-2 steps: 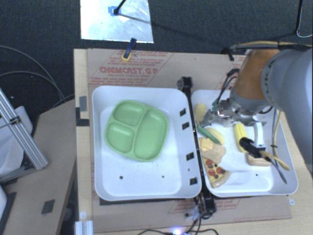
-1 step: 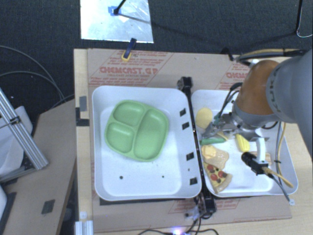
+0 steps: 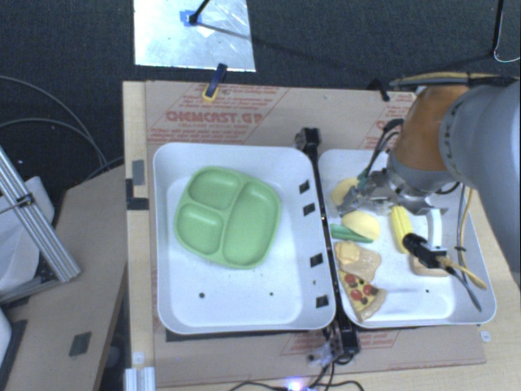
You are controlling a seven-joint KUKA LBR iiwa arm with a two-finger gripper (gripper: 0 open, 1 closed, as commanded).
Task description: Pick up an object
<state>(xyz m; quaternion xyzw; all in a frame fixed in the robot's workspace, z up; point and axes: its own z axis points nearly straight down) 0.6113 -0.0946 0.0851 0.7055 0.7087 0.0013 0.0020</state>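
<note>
The gripper (image 3: pixel 368 187) hangs low in the right bin (image 3: pixel 464 304), just above the yellow lemon (image 3: pixel 361 221). Beside the lemon lie a corn cob (image 3: pixel 400 226) and bread (image 3: pixel 358 259); a pizza slice (image 3: pixel 364 292) lies below. A green plate (image 3: pixel 227 216) sits well left.

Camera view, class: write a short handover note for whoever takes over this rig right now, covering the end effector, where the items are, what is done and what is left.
End effector: low in the right bin, at the yellow pieces near its upper left; nothing seen between its fingers.
Items: yellow lemon-shaped piece, corn cob, pizza slice and other toy food all lie in the right bin. Green divided plate sits in the left bin.
Done: arm has reached the pile.
Left: grasp one object and lift it.
</note>
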